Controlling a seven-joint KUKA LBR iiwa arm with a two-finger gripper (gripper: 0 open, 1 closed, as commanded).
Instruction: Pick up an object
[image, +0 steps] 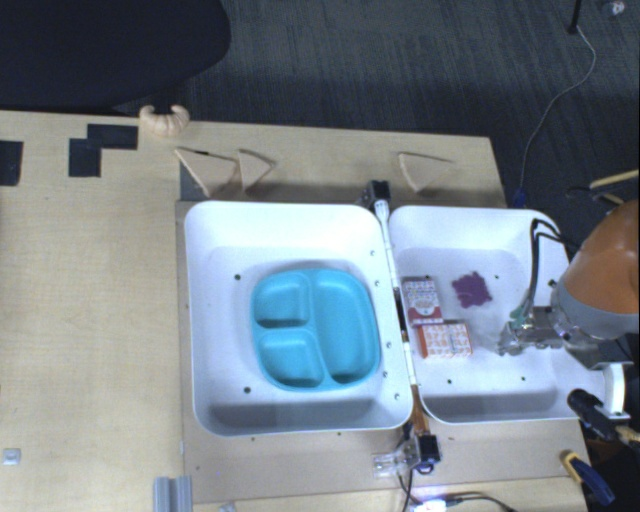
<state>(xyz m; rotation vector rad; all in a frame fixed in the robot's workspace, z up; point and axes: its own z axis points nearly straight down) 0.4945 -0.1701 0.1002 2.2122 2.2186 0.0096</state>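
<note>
1. Nearest the camera, along the bottom of the view, the pale wooden bench (90, 350) runs left to right, with a small tangle of wires and a clip (415, 458) at its near edge, just below the seam between the two bins.
2. On the bench sit two shallow white plastic bins side by side, touching along their inner rims: the left bin (215, 300) and the right bin (470, 405).
3. In the left bin, a turquoise plastic tray with three compartments (315, 327) lies flat near the middle.
4. In the right bin, a small red-and-white printed box (443, 340) lies toward the near left, and a second red-and-white printed packet (420, 298) lies just beyond it, the two almost touching.
5. A small purple, lumpy object (472, 289) rests to the right of the packet, slightly farther back, apart from both.
6. The grey robot arm with an orange band (605, 275) reaches in from the right over the right bin's right side. Its metal gripper (515, 335) hangs low, to the right of the box and clear of all three objects. I cannot tell whether it is open or closed; nothing is seen in its grasp.
7. Beyond the bins lies dark grey carpeted floor (400, 70).
</note>
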